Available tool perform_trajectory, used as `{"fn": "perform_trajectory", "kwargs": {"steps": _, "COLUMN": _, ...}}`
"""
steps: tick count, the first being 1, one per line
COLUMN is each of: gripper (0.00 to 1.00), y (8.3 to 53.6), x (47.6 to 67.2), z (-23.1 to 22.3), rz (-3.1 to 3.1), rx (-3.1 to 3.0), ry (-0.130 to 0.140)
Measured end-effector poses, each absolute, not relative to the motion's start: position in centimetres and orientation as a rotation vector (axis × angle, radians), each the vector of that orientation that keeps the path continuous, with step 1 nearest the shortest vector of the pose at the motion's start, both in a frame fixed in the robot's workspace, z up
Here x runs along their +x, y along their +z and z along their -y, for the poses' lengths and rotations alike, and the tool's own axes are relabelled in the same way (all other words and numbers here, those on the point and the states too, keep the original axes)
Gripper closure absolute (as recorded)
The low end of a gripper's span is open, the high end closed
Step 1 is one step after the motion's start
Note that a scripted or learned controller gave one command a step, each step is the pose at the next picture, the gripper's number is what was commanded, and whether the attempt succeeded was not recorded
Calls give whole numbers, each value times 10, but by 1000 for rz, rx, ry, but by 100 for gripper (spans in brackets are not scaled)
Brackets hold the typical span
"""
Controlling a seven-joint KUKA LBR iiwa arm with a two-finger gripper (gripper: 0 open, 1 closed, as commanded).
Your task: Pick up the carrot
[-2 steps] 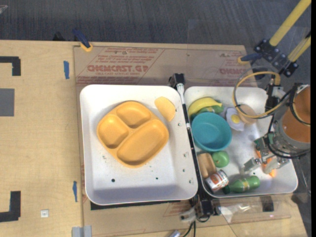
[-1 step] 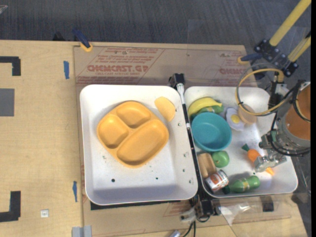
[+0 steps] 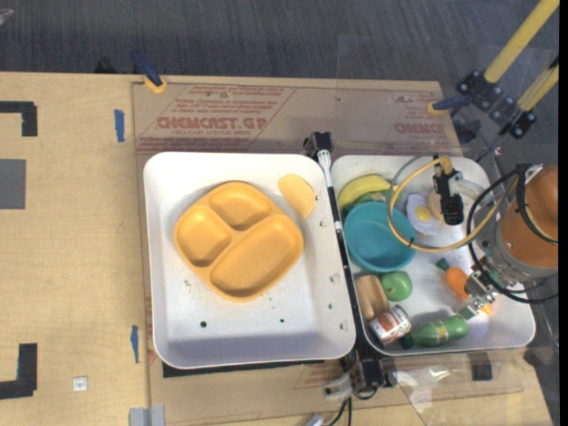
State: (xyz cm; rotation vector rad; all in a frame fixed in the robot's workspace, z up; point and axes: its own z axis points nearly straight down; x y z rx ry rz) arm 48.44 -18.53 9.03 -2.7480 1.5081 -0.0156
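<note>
I am low over the right bin (image 3: 519, 331), coming in from the right edge, and most of my arm (image 3: 531, 224) is cut off there; just the orange band and some grey show. My gripper (image 3: 479, 293) sits near the bin's right side, but from above it is a small tangle of metal and dark cable, and I cannot tell how far my jaws stand apart or whether anything sits between them.

The carrot (image 3: 456, 279) lies in the right bin just left of my gripper, touching it or very nearly. Only a small orange stub of it shows, the rest covered by my wrist parts, so I cannot make out its length or which way it points.

Round it the bin is crowded. A teal bowl (image 3: 377, 238) fills the upper left, with a banana (image 3: 364, 187) partly tucked behind its rim. A white, egg-like piece (image 3: 424, 213) lies by the bowl, half crossed by a cable loop and a dark fitting. Below are a green apple (image 3: 397, 285), a brown block (image 3: 369, 297), a can (image 3: 390, 325) on its side and a green cucumber-like thing (image 3: 439, 330) along the lower wall.

The left bin (image 3: 177, 318) holds a yellow divided plate (image 3: 238, 238) and a pale yellow piece (image 3: 296, 193) near the top right corner.
</note>
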Motion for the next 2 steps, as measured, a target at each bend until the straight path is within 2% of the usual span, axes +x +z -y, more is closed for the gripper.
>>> {"fn": "perform_trajectory", "kwargs": {"steps": 1, "gripper": 100, "y": 91, "x": 484, "z": 155, "rz": -1151, "rx": -2926, "ry": -19}}
{"fn": "perform_trajectory", "kwargs": {"steps": 2, "gripper": 100, "y": 131, "x": 495, "z": 107, "rz": -820, "rx": -3026, "ry": -1}}
